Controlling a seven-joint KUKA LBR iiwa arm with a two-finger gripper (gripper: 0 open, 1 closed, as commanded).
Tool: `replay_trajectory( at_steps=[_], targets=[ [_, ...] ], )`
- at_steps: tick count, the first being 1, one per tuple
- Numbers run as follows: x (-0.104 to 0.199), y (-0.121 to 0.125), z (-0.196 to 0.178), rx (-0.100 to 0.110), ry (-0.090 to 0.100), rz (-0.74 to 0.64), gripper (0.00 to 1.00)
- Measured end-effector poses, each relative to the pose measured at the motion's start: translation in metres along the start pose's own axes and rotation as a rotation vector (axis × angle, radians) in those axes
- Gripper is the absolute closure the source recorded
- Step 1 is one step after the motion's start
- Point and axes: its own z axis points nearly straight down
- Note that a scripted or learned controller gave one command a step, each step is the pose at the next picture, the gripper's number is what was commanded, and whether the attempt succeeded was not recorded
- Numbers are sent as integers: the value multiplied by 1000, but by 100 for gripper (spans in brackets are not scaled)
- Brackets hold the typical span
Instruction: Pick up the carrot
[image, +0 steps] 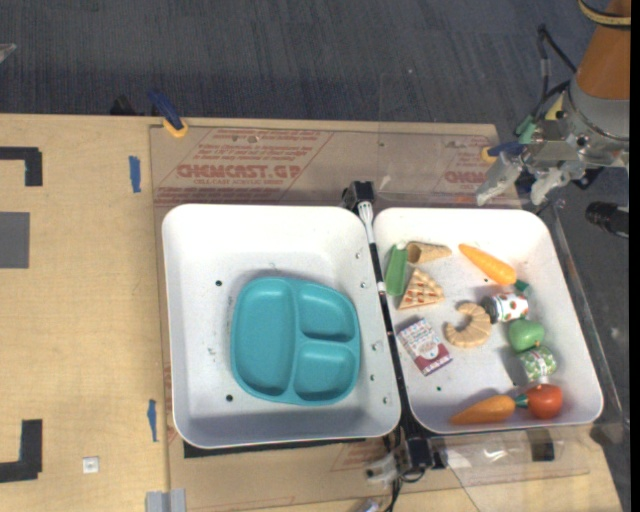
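Carrot (487, 263): slants near right bin's (575, 330) far wall
Gripper (518, 187): jaws spread, nothing held (parked outside)
Approach: align across its width

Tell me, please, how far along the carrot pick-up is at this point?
Nothing looks done yet. Two orange carrots lie in the right bin: one carrot near the far edge, one carrot at the near edge beside a tomato. The gripper hangs beyond the bin's far right corner with nothing visible in it. Left: reaching into the bin, grasping a carrot and lifting it.
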Motion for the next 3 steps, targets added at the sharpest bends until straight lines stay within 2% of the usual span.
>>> replay_trajectory(
  at_steps=[1,2,3],
  targets=[
    [-21,-46,166,11,1,155,0],
    [-38,-15,193,-5,1,245,0],
    [-38,-12,180,-13,-2,242,100]
  ],
)
